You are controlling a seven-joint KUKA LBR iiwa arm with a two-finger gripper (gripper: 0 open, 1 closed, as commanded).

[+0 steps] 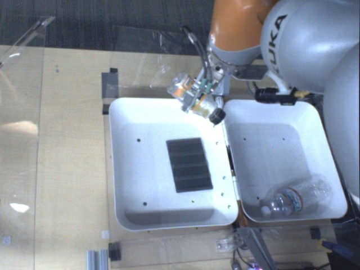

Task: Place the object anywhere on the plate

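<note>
Gripper [206, 86] is hanging right over the back rim where the two bins meet, coming down off the orange-banded arm [239, 21]. There's a small clear bottle [194, 101] right at its tip, up off the bin floor from the look of it. I honestly can't tell from this angle whether the gripper is clamped on it or spread. Clear plastic plus wires up there make it a mess to read, so I won't call it a solid hold.

The small bottle is tilted, with its long axis running from upper left down to lower right in the camera view, and a dark cap [216, 116] at the lower-right end, just over the divider between the bins.

The bit that matters: the plate [189, 165] — a dark ridged rectangle — lies flat in the middle of the left bin [126, 151]. It's below the gripper in the picture and only a touch to the left, well apart from the bottle. So my guess is the next move is to carry toward the middle of that bin, then lower. If the hold is poor, the thing could drop on bare white floor short of the plate.

Containers: the left bin has just the plate in it. The right bin [315, 128] has a bigger clear bottle [292, 198] lying on its side in the near corner — nowhere near the plate.
</note>
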